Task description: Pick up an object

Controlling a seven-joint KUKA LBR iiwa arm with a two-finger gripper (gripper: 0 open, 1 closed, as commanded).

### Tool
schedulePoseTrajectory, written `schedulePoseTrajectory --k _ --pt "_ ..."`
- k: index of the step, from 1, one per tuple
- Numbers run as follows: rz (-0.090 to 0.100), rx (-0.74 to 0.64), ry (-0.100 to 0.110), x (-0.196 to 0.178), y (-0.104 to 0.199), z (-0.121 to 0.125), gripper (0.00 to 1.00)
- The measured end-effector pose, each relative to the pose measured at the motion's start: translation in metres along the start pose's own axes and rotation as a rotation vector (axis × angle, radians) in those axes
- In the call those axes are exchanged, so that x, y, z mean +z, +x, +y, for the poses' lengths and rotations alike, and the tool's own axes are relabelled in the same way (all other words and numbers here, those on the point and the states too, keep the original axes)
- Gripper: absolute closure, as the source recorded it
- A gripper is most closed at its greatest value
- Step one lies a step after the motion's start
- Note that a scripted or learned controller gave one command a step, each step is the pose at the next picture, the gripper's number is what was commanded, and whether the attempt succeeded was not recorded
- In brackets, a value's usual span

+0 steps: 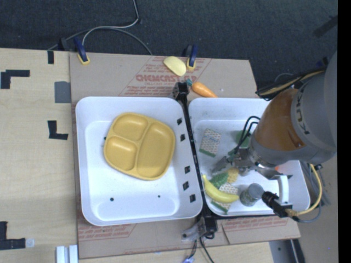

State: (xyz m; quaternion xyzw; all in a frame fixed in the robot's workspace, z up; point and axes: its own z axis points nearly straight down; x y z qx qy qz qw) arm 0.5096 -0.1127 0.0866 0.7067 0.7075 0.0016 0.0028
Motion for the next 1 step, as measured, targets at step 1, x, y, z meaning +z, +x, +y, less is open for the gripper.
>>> schedulePoseTrajectory --k 1 --pt "0.001 0.0 0.0 -0.0099 0.0002 0.0006 1.0"
